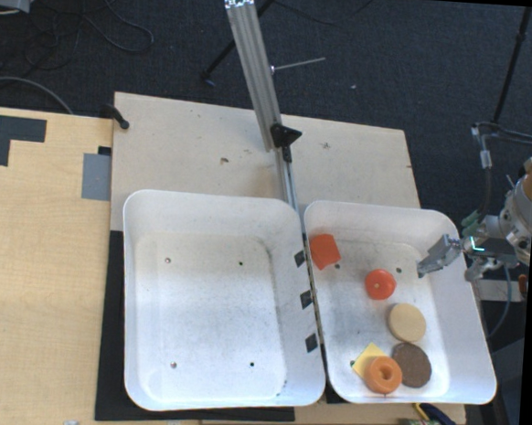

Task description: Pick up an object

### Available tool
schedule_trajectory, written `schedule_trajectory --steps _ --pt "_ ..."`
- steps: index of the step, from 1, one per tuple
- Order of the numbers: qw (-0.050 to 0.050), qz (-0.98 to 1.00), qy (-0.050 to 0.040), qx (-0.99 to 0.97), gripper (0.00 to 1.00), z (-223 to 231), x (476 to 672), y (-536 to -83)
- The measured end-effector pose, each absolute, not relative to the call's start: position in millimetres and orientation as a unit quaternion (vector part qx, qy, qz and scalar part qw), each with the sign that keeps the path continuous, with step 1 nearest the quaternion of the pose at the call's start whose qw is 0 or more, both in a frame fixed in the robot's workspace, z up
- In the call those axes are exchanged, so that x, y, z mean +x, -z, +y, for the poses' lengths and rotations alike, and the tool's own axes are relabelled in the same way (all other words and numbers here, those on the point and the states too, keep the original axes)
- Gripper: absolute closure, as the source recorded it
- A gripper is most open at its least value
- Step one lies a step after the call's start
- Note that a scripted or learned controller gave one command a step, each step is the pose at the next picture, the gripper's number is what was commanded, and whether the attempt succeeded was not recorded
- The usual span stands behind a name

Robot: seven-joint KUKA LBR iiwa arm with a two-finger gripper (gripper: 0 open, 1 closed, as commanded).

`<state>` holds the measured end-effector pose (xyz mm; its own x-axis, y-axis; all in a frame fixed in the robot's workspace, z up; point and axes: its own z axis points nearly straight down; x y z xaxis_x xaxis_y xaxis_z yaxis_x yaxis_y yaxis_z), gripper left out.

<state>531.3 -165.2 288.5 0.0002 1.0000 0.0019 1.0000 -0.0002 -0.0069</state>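
dark carpeted floor (388, 61) is being crossed by cables (43, 15); a pale wooden table (31, 280) is being seen at left.

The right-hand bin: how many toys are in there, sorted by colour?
Orange: 2, a block and a ring
Red: 1, a small cap
Tan: 1, a disc
Brown: 1, a disc
Yellow: 1, a wedge half under the ring
Total: 6

Even bright light, soft shadows, slightly grainy, sharp.
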Motion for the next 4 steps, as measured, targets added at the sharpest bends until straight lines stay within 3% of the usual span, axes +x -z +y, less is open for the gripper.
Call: schedule_trajectory --steps 1,4 --pt "0.001 -0.707 -0.0006 -0.708 0.0 -165.7 531.8 -290.4" --pt "0.004 -0.707 -0.0018 -0.708 0.0 -162.9 530.8 -136.9"
